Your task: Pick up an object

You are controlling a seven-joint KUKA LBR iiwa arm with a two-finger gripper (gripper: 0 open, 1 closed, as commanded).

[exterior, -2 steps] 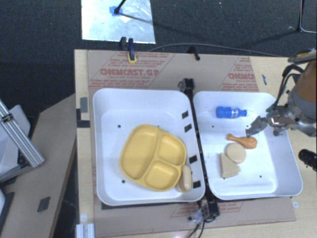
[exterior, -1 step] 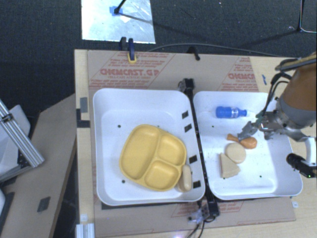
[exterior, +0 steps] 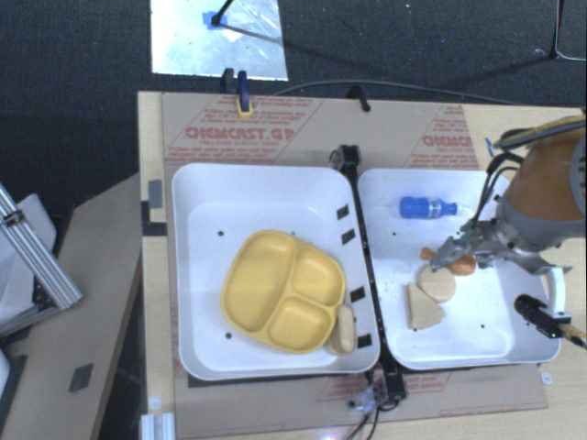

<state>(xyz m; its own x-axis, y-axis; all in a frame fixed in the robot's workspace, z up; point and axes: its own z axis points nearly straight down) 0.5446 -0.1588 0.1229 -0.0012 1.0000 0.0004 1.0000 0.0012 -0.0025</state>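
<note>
In the right bin (exterior: 514, 337), the end effector (exterior: 449, 257) sits low against a small orange object (exterior: 461, 266) just above the tan food pieces (exterior: 429, 298), its opening impossible to judge, its arm cut off.

The left bin (exterior: 197, 246) holds a divided plate (exterior: 282, 291); the right bin (exterior: 477, 342) holds a bottle (exterior: 426, 208) behind two bread pieces (exterior: 429, 298).

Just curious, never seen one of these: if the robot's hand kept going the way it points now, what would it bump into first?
Probably the small orange piece right at the tip of the hand, in the right bin. Past that lies the round tan piece. Height is hard to judge from above.
</note>
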